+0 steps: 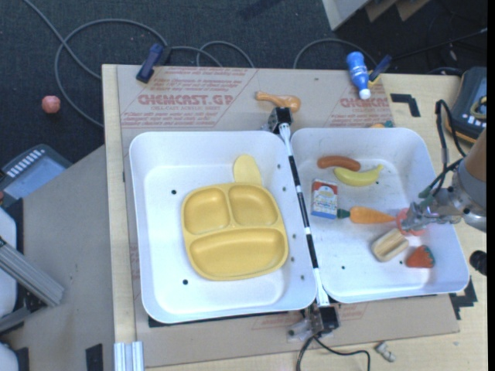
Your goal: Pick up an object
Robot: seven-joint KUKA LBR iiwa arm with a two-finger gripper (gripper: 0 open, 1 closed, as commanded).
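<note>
just below and to the left of my gripper [418, 216] lies a tan bread roll [388, 245], and it looks like the nearest thing to take from the right bin [363, 284]. i cannot tell how my gripper stands; it is blurred where it dips over the bin's right side. the orange carrot [371, 216] points its tip at my gripper, close or touching, i cannot say which. a red strawberry [419, 257] sits just under me, beside the roll.

to do this well, i judge i should centre over one thing alone, since roll, carrot and strawberry crowd together and a careless descent could catch two or push them apart. the roll is short, oblong, pale brown with a lighter top, lying at a slant; closing across its narrow width seems safest.

farther left from me are a yellow banana [357, 176], a sausage [339, 162] and a small carton [325, 199]. beyond them, the left bin [155, 207] holds a yellow divided plate [232, 230].
</note>
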